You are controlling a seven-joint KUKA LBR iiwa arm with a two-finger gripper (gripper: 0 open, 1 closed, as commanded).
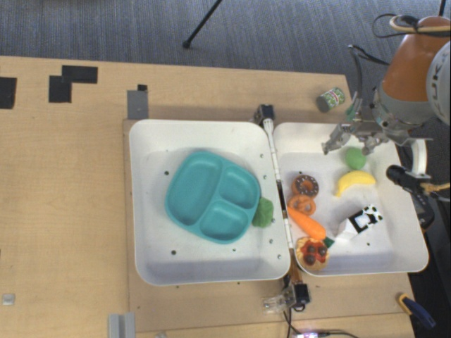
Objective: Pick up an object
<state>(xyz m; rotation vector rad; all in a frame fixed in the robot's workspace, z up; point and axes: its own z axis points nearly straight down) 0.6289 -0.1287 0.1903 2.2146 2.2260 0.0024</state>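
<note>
- Camera view, looking down at a slant on a tan bench (63, 210) bearing two shallow white bins side by side.
- The left bin (151, 259) holds a teal divided plate (213, 196) near its middle, with a small green leafy toy (263, 213) touching the plate's right edge.
- The right bin (405, 252) holds toy foods: a green round fruit (356, 158) in the upper part, a yellow banana (354, 182) just below it, a chocolate doughnut (306, 184), an orange round piece (301, 204), a carrot (308, 224), a small pizza-like piece (313, 253) at the lower left corner, and a black-and-white block (364, 219).
- The arm, grey with an orange band (417, 65), enters from the upper right of the frame.
- The gripper (354, 141) hangs over the upper part of the right bin, just above the green fruit; its jaws are spread, with nothing between them.
- A small green can (331, 98) lies on the bench beyond the right bin.
</note>
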